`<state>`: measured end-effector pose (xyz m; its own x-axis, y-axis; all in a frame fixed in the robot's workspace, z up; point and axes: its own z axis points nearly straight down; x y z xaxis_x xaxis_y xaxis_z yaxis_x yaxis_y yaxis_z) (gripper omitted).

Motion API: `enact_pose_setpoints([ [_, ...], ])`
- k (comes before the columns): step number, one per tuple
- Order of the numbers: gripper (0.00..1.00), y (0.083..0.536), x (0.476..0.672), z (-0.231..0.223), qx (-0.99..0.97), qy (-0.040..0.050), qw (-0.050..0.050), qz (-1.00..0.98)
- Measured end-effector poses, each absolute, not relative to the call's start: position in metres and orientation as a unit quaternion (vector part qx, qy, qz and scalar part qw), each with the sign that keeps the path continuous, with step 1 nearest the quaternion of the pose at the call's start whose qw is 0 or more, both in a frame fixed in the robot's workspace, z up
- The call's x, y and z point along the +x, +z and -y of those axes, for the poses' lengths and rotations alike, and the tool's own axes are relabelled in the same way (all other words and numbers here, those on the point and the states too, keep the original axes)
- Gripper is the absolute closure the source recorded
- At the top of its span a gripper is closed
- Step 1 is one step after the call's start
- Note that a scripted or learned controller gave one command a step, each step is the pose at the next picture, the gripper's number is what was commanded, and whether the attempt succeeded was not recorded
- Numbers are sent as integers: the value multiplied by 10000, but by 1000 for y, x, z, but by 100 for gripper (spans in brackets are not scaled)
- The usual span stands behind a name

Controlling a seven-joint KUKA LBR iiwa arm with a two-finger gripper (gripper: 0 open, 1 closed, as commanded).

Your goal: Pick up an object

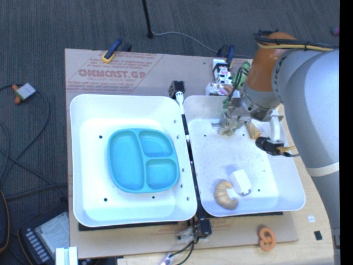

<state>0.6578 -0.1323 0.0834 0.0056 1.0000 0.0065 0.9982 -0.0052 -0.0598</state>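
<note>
The grey two-finger gripper (pixel 228 127) is reaching into the right white bin's (pixel 287 195) far end; I cannot tell its jaw state; the tan croissant (pixel 225 195) is lying near, needing a move nearward.

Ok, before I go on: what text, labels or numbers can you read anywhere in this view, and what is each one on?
"CHEMCAST.GP" in red, on the brown board under the bins; the last letters are uncertain.
A smaller red line beneath it on the same board: too blurred to read.
Printed small box behind the right bin: too small to read.
The blue divided tray and white block show no legible text.
</note>
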Motion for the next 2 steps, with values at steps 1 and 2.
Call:
enact_pose_setpoints([
  [1, 100, 124, 590, 226, -7077, 15, -10, 7065],
  [2, 100, 181, 573, 126, -7061, -4, 3, 7081],
])
